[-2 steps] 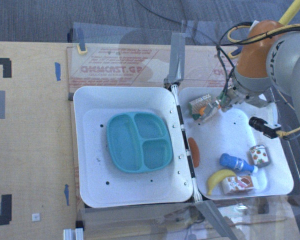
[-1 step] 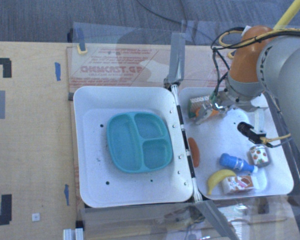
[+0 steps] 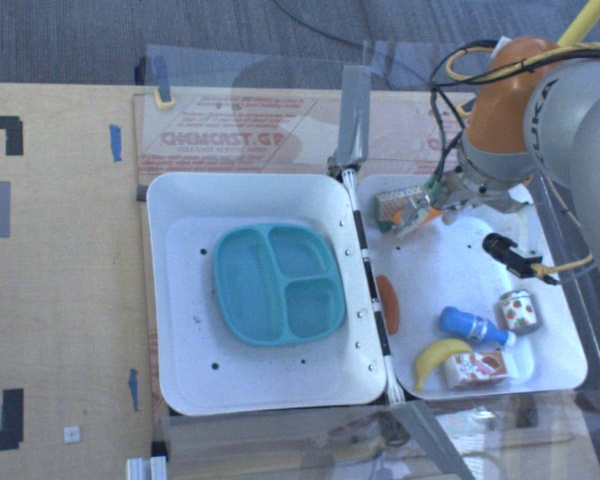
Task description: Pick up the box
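The box (image 3: 478, 368) is a small red and white carton lying near the front edge of the right bin (image 3: 460, 253), just right of a yellow banana (image 3: 435, 359). My gripper (image 3: 401, 210) hangs low over the back left corner of that bin, far from the box, with the grey arm and its orange band (image 3: 505, 118) reaching in from the upper right. I see nothing of the box near the gripper.
A blue bottle (image 3: 470, 325) lies just behind the box, with a small strawberry-printed can (image 3: 519, 310) to its right. A brown sausage (image 3: 388, 304) rests along the right bin's left wall. The left bin (image 3: 180, 298) holds a teal divided plate (image 3: 279, 283).
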Tool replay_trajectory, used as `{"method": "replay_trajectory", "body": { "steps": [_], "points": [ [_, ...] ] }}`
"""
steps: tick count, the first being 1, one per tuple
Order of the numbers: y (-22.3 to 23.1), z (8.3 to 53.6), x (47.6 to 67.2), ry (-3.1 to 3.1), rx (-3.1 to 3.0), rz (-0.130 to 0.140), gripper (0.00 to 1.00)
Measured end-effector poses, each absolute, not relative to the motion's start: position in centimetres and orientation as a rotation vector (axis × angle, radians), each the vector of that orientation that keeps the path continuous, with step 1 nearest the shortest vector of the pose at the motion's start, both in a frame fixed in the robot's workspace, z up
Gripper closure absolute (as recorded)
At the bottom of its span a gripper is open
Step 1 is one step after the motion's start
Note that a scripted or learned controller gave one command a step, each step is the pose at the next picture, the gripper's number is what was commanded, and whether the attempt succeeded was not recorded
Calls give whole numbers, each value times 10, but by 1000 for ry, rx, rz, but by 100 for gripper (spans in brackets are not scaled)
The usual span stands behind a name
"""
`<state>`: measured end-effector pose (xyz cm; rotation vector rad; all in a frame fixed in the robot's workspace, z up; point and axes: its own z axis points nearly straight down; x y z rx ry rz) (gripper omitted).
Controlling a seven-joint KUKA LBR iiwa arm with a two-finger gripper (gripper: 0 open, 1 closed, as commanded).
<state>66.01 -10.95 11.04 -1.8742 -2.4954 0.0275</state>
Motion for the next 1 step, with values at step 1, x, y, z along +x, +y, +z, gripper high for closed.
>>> {"method": "replay_trajectory", "body": {
  "steps": [1],
  "points": [
    [-111,107,660,-2482,-1886,24,0]
  ]
}}
